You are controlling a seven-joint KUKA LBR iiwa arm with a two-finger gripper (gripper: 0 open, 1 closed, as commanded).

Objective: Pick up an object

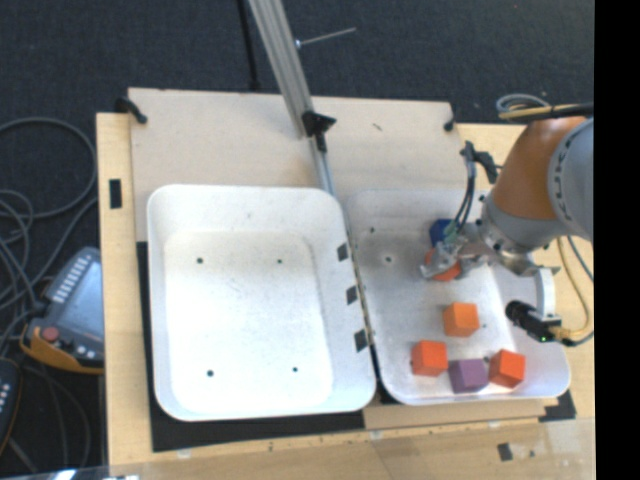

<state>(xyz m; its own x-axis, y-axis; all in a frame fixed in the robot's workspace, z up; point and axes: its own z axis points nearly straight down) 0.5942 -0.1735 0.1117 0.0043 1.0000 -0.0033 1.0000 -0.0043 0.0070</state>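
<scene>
My gripper hangs low over the upper middle of the right bin, under the grey arm with its orange band. A small blue object lies right beside it on the far side. A small reddish-orange piece shows at the gripper's tip; whether it is held is unclear. Further forward in the same bin lie an orange cube, a red-orange cube, a purple cube and another red-orange cube.
The left bin stands beside the right one, their rims meeting near the middle. A slanted metal rail rises from the bench's back. Cables and a hand-held pendant lie off the bench to the left.
</scene>
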